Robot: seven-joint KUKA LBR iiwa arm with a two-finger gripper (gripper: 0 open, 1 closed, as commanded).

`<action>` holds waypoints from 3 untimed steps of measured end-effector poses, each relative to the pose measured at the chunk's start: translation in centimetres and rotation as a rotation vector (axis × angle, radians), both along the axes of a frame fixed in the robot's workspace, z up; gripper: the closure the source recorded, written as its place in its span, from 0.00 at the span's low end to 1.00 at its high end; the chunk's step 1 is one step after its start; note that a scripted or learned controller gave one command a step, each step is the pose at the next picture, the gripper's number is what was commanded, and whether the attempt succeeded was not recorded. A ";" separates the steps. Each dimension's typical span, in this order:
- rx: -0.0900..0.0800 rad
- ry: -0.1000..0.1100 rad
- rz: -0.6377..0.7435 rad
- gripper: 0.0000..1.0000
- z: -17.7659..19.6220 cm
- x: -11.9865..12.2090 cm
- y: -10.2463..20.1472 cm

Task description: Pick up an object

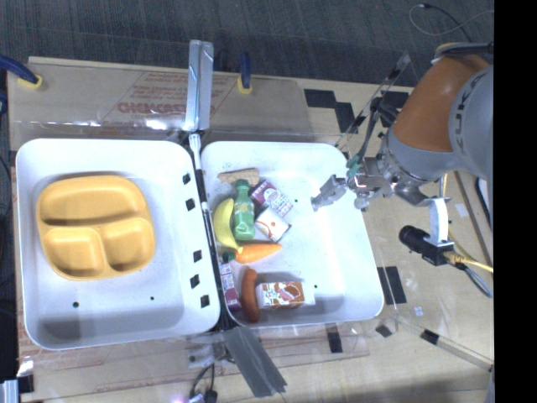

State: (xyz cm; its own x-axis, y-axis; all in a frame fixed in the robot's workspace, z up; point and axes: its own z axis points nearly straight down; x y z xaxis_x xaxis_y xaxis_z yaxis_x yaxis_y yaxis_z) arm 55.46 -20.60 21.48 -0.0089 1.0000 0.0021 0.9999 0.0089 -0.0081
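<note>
The right bin (348,259) holds a cluster of toy foods along its left side. A green bottle (243,214) lies against a yellow banana (223,225), with an orange carrot (258,253) just below them. Two small cartons, a purple one (273,198) and a white-and-red one (271,223), sit to the right of the bottle. A brown sausage (250,294) and a red-and-white box (281,294) lie near the front wall. A tan cracker (238,175) rests at the back. My gripper (327,195) hovers over the bin's bare right half, apart from every item, with nothing seen in it.
The left bin (101,309) contains a yellow divided tray (96,225). A grey metal post (200,82) rises between the bins at the back. The arm's orange band (432,116) is over the bench to the right of the bins.
</note>
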 end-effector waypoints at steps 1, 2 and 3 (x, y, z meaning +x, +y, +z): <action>0.002 0.001 0.194 0.00 -2.6 3.7 8.4; 0.002 0.001 0.307 0.00 -6.8 5.0 10.3; 0.004 0.002 0.379 0.00 -7.5 5.0 10.5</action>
State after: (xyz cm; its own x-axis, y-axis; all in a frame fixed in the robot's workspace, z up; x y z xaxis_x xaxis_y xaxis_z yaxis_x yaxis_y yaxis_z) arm 60.45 -10.06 13.96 -0.3782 0.9257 0.0061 0.9257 0.3782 -0.0089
